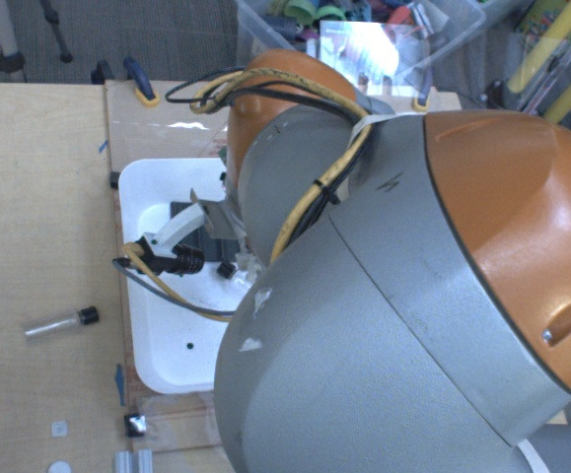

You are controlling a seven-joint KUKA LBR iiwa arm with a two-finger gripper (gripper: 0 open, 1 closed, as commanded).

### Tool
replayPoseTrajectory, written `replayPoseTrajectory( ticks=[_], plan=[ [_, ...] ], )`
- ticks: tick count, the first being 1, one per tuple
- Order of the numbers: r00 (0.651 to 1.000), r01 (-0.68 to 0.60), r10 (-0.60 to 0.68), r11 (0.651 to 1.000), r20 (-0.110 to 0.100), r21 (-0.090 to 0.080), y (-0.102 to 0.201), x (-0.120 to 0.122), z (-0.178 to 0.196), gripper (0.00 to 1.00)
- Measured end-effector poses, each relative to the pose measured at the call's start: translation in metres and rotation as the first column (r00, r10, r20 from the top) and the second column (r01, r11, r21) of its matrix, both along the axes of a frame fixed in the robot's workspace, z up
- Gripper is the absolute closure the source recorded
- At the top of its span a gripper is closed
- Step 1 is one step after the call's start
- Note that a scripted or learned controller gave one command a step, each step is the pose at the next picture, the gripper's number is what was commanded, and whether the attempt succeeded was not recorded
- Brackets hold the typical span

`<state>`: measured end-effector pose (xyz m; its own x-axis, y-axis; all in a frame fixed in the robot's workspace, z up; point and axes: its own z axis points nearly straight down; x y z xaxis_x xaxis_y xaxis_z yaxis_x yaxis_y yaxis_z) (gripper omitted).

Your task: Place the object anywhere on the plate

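My grey and orange arm (384, 264) fills most of the camera view and hides the right bin and much of the left one. The gripper (228, 262) hangs low over the middle of the left white bin (157, 363), seen from behind and largely covered by the wrist. A tiny dark speck (190, 344) lies on the bin floor near its front. What lies under the gripper is hidden.
A clear tube with a black cap (63, 321) lies on the wooden bench left of the bin. Small metal bits (135, 426) sit by the bin's front corner. A blue clamp (143, 83) and a crate of toys (364, 8) stand behind.
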<state>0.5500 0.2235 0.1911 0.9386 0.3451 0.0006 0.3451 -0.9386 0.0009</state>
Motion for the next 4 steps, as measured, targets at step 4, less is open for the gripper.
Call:
replayPoseTrajectory(
  ticks=[4],
  plan=[
    [0.993,0.114,-0.114,0.993,-0.001,0.000,0.000,-0.068,-0.016,1.00]
  ],
)
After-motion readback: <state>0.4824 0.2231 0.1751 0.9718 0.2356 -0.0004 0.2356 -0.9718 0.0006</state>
